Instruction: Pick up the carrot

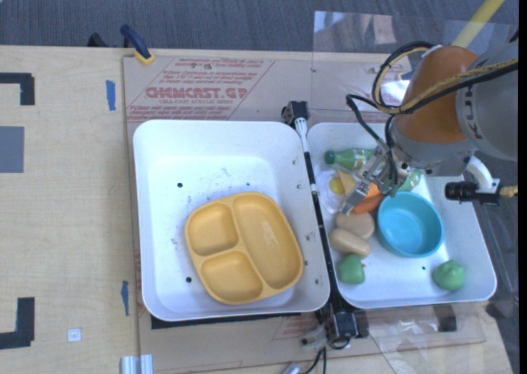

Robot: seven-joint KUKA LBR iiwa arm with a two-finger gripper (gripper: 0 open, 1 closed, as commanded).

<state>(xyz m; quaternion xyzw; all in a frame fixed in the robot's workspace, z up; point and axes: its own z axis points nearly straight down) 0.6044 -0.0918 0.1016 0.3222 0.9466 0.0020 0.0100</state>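
The carrot (pixel 370 200) shows as a small orange piece in the right bin (pixel 473 240), wedged between the blue bowl (pixel 409 226) and a pale tan item. My gripper (pixel 367 185) hangs low directly over the carrot and covers most of it. The grey arm with its orange band reaches in from the upper right above the bin.
Around the carrot lie a green bottle (pixel 350 156), two tan potato-like pieces (pixel 352 234), a green fruit (pixel 352 269) and a second green fruit (pixel 449 274). The left bin (pixel 165 199) holds a yellow divided plate (pixel 242 246). Black cables loop above the gripper.
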